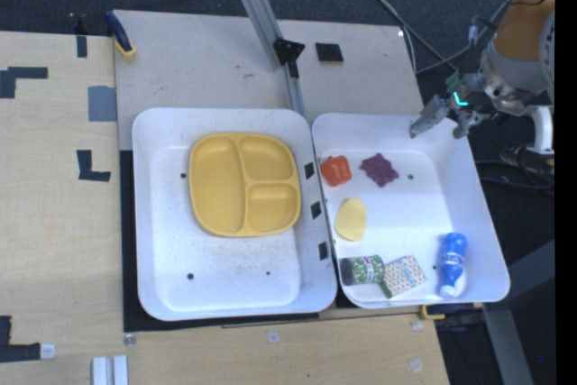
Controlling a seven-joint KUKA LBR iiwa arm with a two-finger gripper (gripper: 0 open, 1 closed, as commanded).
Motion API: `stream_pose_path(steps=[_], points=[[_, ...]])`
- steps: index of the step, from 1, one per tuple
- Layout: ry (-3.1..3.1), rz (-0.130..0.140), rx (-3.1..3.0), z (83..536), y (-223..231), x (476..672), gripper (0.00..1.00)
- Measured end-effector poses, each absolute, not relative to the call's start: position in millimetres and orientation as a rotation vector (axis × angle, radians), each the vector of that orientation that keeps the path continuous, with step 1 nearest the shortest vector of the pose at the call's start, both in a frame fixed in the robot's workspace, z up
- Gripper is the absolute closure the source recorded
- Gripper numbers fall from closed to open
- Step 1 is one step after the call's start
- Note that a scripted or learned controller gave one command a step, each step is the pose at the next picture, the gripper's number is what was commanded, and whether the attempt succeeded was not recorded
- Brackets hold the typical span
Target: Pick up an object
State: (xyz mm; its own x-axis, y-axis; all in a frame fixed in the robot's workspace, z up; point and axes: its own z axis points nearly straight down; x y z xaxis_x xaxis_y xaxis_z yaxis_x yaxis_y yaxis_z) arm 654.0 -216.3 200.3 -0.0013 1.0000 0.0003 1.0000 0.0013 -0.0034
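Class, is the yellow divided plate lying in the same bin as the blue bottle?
No. The yellow divided plate lies in the left bin; the blue bottle is in the right bin.

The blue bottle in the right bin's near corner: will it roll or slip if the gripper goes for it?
The blue bottle lies on its side, so its round body would probably roll if nudged sideways. It looks like smooth plastic, so it may slip from a shallow pinch. It sits close to the right bin wall, which could crowd one finger.

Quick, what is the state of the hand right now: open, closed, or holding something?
Hand: open, holding nothing; it hangs over the top right rim of the right bin.
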Motion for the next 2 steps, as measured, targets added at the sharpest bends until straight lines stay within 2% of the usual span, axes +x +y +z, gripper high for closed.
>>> stream_pose_path(steps=[1, 2], points=[[-2.223, 0.001, -2.22, 201, -216, 654.6, 0.0], [-2.222, 0.006, -2.217, 156, -212, 658.9, 0.0]])
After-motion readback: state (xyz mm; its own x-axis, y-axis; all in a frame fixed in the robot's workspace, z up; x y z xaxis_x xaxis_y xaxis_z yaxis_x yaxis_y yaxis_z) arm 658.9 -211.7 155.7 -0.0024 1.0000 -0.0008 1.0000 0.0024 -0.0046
